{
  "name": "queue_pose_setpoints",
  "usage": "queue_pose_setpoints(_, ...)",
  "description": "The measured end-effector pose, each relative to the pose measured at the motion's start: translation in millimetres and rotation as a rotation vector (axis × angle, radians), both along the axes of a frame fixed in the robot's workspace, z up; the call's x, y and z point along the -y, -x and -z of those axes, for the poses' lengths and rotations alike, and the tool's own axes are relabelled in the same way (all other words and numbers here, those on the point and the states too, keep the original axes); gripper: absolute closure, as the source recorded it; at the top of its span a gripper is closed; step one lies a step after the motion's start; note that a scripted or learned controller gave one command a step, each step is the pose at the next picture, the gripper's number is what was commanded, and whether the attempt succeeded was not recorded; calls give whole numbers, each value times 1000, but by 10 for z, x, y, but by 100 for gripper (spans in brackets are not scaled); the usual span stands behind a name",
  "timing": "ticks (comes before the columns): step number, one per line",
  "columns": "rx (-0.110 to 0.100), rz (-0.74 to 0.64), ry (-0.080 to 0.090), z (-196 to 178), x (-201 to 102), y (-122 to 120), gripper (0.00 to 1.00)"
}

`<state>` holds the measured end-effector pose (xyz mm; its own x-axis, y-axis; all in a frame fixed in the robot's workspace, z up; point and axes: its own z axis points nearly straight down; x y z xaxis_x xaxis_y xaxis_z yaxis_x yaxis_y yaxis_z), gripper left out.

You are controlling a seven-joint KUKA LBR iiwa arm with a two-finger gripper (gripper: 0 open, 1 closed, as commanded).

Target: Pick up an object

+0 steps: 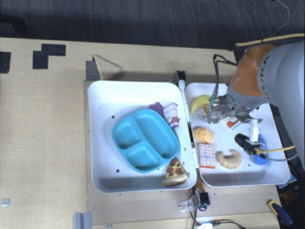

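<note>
Gripper [215,112] hung low in the right bin [271,175], just beside the banana [199,102], whose right end the metal hid. Its wrist blocked the tips, so its grasp couldn't be judged.

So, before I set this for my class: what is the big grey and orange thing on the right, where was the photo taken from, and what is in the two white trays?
It is one photo, from a camera fixed above the bench, looking down at a slant. The grey and orange shape is a robot arm reaching in from the right; its gripper hangs over the right bin. That bin holds toy food: a banana, a croissant, a ridged yellow pastry and a small printed card. The left bin holds a blue divided plate and a pizza slice. I cannot tell whether anything is held.
</note>
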<state>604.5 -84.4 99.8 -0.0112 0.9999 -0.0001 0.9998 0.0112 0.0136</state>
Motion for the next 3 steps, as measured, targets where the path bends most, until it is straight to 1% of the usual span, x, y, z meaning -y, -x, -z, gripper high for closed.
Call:
queue_pose_setpoints(1, 0, 0, 0, 1, 1, 1, 0)
queue_pose_setpoints(2, -4, 9, 1, 120, 92, 403, 0)
queue_pose_setpoints(3, 1, 7, 1, 0, 90, 382, 100)
